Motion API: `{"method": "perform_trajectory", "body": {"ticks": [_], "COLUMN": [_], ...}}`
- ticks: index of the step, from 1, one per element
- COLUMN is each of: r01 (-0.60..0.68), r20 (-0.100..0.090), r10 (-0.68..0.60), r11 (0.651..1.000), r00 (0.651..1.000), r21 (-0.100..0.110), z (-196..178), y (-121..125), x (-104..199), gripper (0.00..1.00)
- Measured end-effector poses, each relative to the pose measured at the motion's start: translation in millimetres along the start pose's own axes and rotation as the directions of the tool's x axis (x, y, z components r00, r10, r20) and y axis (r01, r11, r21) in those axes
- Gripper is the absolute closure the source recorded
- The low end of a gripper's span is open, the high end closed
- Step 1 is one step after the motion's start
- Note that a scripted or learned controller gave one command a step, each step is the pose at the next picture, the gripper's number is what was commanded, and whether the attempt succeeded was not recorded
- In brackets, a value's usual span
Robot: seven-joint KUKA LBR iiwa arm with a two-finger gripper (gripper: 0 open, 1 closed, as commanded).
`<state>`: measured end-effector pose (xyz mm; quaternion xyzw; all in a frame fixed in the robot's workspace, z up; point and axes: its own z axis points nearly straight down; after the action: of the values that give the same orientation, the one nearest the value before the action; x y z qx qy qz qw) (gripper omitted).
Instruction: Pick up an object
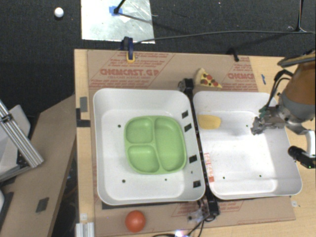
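Reaching in from the right, the grey arm [298,100] with its orange band hangs over the right white bin [276,184], and its gripper [257,125] is low above the bin floor near the back right part. How the claw stands, released or clenched, I cannot tell, because it is small and dark in this view; nothing is seen in it. A pale yellow object [209,122] lies on the floor of the same bin, close to the back left corner, well apart from the gripper. In the left white bin [106,132] a green divided tray [155,144] with three compartments lies flat in the middle. Outside the bins, a toy pizza slice [207,79] rests on the brown board just behind the right bin, and an orange-red ball [135,220] sits on the board in front of the left bin. A small white ball [59,12] lies far back on the dark surface at the upper left.
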<state>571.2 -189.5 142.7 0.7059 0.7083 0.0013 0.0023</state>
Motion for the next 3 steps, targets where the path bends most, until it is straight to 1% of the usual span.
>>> {"method": "perform_trajectory", "body": {"ticks": [1,2,3], "r01": [0.001,0.002,0.005], "r20": [0.000,0.001,-0.002], "r10": [-0.001,-0.002,-0.005], "r11": [1.000,1.000,1.000], "r00": [1.000,1.000,1.000], "r21": [-0.001,-0.002,0.004], "z": [-44.1,-96.2,-94.8], "y": [4.8,6.7,-3.1], "x": [1.4,0.9,47.5], "gripper": [1.00,1.00,1.00]}}
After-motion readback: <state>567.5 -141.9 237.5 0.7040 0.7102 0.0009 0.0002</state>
